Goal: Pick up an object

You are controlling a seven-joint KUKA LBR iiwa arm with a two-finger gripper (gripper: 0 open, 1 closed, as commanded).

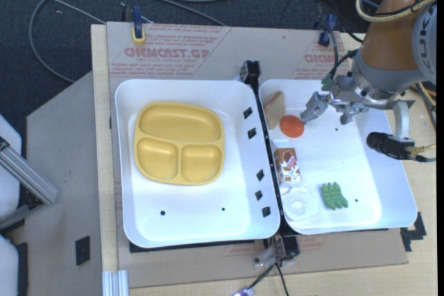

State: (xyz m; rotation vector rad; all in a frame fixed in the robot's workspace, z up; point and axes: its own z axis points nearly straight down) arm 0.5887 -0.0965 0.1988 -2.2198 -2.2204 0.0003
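Where the arm enters from the upper right of the frame, its grey body and orange band lie over the upper part of the right bin. The gripper sits at the arm's lower-left end, above the upper-middle part of that bin. One finger reaches down and left toward the orange ball, its tip just beside the ball; whether they touch cannot be told. A second finger points downward to the right of the first, so the pair appears spread, with nothing visible between them.

The orange ball lies in the upper left part of the right bin, close to the divider between the bins. A tan block lies just above and left of the ball, against the bin's left wall. Below the ball lies a small printed packet, then a clear round lid or cup near the lower left corner. A green toy lies to the right of that clear item.

The left bin holds a yellow divided plate in its upper-left part.
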